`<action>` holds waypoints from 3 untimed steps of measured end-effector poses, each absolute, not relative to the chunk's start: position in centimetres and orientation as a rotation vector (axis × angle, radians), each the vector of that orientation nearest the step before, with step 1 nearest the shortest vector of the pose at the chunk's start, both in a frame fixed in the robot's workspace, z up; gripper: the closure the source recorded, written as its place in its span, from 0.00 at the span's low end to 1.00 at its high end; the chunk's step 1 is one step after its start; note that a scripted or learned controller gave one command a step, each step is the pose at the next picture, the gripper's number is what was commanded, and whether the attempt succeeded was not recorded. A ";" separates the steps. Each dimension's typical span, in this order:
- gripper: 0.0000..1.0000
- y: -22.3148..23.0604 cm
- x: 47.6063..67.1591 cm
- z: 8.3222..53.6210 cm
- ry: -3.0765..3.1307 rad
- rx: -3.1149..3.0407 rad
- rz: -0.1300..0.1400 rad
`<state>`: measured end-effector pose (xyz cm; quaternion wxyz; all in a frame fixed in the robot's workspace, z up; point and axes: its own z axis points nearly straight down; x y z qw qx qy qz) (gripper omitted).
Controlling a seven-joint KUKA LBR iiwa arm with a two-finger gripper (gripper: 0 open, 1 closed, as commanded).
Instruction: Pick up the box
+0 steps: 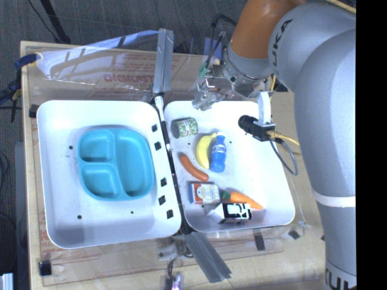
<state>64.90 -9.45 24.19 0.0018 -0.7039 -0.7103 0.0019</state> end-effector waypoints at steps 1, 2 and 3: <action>0.00 -13.4 66.3 12.5 -2.332 -2.133 -0.021; 0.00 -15.6 61.9 12.2 -2.248 -2.193 0.002; 0.00 -21.0 59.0 10.2 -2.095 -2.341 0.000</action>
